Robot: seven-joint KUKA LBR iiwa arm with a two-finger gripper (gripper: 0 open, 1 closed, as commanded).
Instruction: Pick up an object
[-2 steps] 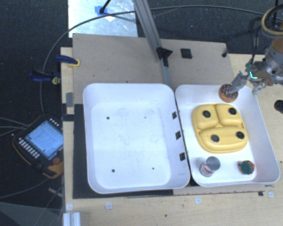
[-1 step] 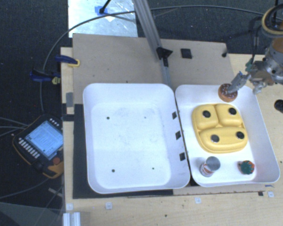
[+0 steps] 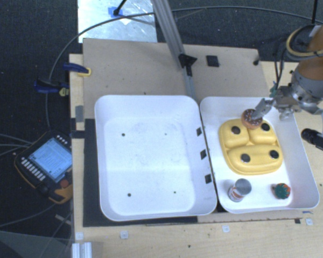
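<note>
Atop the yellow tray (image 3: 251, 149), a round donut (image 3: 252, 118); end effector (image 3: 262, 108) grip unclear.

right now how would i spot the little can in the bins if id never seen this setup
Look in the right-hand white bin, along its near edge below the big yellow tray. The can stands at the left there, silvery on top, unlike the small green and orange object to its right.
</note>
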